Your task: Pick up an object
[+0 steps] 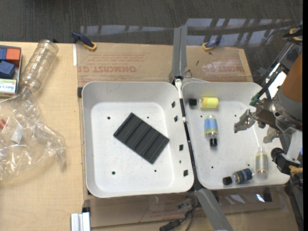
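The right bin (pixel 226 148) holds several small bottles. A yellow one with a black cap (pixel 204 102) lies near the bin's back left corner. Below it lies a blue-labelled one (pixel 211 129). A clear one (pixel 261 161) and a dark blue one (pixel 239 176) lie near the front right. My gripper (pixel 253 130) hangs over the right side of this bin, above and to the right of the blue-labelled bottle. Its fingers are spread open with nothing between them. A black ribbed slab (pixel 141 137) lies tilted in the left bin (pixel 96 129).
On the bench left of the bins are a clear plastic bottle (pixel 36 66), a crumpled plastic bag (pixel 24 134) and a box of coloured blocks (pixel 8 66). Cardboard (pixel 125 64) lies behind the bins, with clamps at its back edge.
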Controlling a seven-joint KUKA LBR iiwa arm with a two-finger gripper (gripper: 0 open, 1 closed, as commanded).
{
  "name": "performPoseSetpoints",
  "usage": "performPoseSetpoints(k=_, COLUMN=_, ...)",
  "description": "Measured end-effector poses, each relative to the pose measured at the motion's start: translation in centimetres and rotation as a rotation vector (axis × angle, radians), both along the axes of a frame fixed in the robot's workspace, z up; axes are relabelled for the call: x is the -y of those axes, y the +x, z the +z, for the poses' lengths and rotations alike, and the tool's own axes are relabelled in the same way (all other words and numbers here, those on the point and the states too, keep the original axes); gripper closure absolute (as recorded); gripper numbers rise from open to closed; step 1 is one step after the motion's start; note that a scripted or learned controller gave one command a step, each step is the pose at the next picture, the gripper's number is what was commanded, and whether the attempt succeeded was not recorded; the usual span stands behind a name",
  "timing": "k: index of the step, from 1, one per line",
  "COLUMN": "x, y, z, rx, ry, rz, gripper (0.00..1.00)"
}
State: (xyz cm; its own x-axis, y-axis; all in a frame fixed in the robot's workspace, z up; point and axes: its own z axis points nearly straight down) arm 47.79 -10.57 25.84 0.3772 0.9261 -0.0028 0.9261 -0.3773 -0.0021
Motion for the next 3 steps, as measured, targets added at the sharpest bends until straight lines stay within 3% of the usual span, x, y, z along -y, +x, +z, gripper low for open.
performPoseSetpoints(k=1, x=0.21, y=-0.23, z=-11.98, rx=-0.004, ry=0.002, rz=-0.070, gripper=0.00)
performPoseSetpoints(k=3, x=0.21, y=-0.18, z=-11.93, rx=-0.003, ry=0.002, rz=-0.069, gripper=0.00)
